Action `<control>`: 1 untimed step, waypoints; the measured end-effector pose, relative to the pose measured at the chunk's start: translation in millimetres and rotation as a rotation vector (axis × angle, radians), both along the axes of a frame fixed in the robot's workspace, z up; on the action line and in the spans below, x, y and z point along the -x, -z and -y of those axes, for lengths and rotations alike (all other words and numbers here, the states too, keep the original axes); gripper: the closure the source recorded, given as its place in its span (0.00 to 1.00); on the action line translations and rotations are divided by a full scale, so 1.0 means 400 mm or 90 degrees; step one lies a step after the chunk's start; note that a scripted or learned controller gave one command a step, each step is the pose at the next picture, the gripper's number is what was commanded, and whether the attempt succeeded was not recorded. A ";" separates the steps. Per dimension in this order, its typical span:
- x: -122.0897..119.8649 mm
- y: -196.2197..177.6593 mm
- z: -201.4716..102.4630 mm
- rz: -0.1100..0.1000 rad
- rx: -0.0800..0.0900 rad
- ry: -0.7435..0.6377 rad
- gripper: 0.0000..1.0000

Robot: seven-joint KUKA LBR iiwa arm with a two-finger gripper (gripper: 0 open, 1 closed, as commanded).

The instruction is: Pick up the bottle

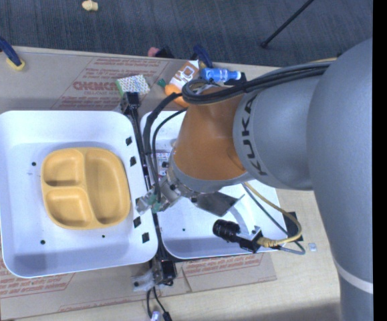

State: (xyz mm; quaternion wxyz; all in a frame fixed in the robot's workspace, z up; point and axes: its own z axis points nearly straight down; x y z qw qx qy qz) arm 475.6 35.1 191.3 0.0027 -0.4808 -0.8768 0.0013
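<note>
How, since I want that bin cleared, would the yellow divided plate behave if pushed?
The yellow divided plate looks moulded, so probably stiff and light. It lies flat in the left bin, so it should slide, not tip or roll.

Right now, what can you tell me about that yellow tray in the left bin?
The yellow tray looks like smooth plastic, with rounded corners and three hollows: two smaller ones on its left side, one long one on its right. It lies flat, right side up, a little askew, on the floor of the left white bin, near the middle. Its hollows look bare, and only the bin floor touches it. The gripper is off to its right, near the wall between the bins.
</note>
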 end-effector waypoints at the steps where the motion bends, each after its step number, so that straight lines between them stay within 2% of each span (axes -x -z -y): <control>1: -0.003 -0.218 0.131 0.004 0.001 -0.088 1.00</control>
